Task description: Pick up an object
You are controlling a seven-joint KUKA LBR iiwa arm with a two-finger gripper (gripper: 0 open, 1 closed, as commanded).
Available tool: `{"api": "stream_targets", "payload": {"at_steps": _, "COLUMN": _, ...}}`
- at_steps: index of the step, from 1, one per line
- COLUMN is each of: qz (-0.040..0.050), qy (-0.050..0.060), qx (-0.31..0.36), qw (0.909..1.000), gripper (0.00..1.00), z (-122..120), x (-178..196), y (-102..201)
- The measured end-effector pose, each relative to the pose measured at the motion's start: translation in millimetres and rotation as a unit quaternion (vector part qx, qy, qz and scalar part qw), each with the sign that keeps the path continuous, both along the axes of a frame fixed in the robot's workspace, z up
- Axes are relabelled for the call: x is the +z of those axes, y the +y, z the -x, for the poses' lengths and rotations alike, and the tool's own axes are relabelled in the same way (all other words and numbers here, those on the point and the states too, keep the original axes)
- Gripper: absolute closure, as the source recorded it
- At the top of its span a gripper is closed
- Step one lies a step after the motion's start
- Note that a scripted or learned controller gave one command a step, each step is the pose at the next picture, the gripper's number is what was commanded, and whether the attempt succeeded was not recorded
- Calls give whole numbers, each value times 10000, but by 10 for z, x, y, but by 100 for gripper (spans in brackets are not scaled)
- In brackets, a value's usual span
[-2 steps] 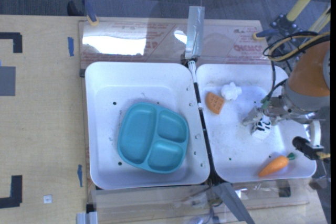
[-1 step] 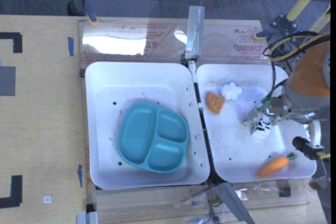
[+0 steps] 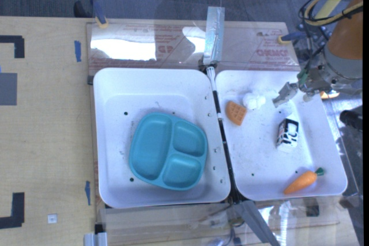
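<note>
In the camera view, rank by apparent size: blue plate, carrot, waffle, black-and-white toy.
1. Blue plate, by far largest.
2. Carrot.
3. Black-and-white toy and waffle look about alike; I would not rank them.

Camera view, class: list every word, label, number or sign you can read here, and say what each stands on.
No text here can be read for certain.
Clear panel behind the bins: red printing, too blurred to read.
Black-and-white object in the right bin: dark markings, too small to tell whether they are letters.
</note>
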State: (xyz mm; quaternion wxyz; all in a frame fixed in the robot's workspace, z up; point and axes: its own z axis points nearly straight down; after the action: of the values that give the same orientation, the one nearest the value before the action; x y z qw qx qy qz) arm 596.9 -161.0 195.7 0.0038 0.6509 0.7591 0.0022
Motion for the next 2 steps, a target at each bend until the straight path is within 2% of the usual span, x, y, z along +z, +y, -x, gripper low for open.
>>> {"api": "stream_targets", "payload": {"at_steps": 1, "qz": -16, "qy": 74, "qx": -579, "qw": 9983, "gripper": 0, "z": 77, "x": -852, "y": -383}}
{"api": "stream_targets", "payload": {"at_steps": 2, "qz": -6, "qy": 23, "qx": -478, "qw": 9989, "gripper": 0, "z": 274, "x": -1092, "y": -257}}
